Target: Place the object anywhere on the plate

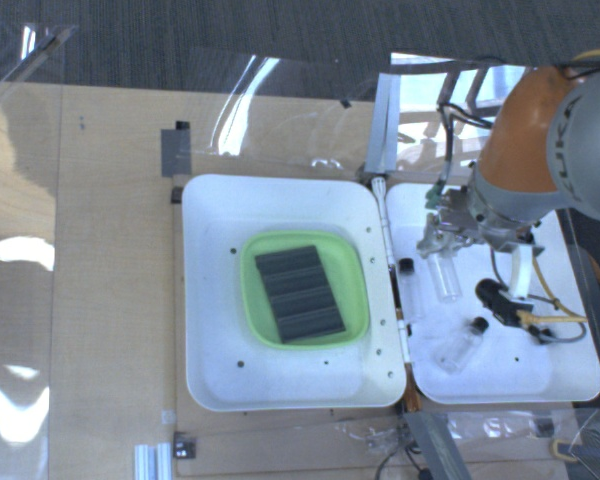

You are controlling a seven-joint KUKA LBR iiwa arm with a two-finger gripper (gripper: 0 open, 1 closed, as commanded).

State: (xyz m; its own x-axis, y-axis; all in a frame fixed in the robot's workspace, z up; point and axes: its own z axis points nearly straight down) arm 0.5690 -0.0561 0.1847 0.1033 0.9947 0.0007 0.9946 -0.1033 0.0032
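Two shallow white bins are carried side by side on a light wooden bench (90, 298): the left bin (205, 368) and the right bin (570, 363) (their inner edges nearly touching). A small dark bracket (176, 150) is fixed just behind the left bin.

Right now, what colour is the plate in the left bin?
Light green plate, shown in the camera view.

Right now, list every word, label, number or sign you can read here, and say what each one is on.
None can be read. The green plate, the dark ridged block lying on it, both white bins and the arm's orange band bear no legible text.
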